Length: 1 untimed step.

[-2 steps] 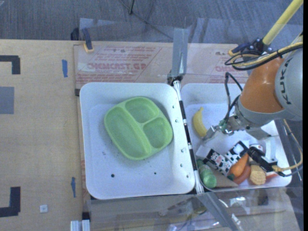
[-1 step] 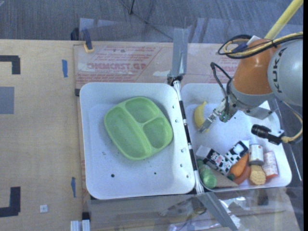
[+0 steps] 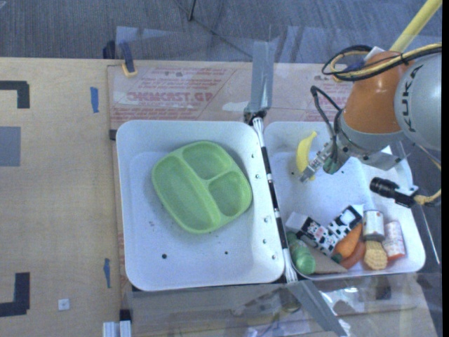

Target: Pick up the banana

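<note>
A yellow banana [image 3: 305,151] lies curved in the far left part of the right bin [image 3: 414,258], close to the divider. My gripper [image 3: 313,168] hangs at the end of the grey and orange arm, which comes in from the right. Its tip sits right beside the banana's lower end, touching it or nearly so. I cannot make out whether the banana is between its tips.
A green divided plate [image 3: 202,186] lies in the left bin [image 3: 140,258]. At the near end of the right bin are a black-and-white box [image 3: 328,232], a carrot [image 3: 349,243], a green piece [image 3: 304,259], a small can [image 3: 373,225] and a biscuit [image 3: 375,258].
</note>
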{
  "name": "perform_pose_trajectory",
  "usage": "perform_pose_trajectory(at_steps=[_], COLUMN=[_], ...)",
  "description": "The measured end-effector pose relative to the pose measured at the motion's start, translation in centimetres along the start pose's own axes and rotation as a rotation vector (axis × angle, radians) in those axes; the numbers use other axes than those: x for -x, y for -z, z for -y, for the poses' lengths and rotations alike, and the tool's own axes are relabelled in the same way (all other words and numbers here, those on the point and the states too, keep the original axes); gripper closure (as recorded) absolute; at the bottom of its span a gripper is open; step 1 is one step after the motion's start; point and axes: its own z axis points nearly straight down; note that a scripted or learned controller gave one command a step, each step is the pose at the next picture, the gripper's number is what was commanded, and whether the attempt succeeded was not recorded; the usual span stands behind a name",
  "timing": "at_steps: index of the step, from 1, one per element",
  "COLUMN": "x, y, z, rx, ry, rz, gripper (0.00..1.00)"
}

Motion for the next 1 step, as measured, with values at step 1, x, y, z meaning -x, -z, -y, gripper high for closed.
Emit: perform_pose_trajectory(at_steps=[1], x=[-4.82], y=[8.37], z=[-6.88], rx=[-0.012], ry=[-0.228], rz=[-0.012], gripper=[1.00])
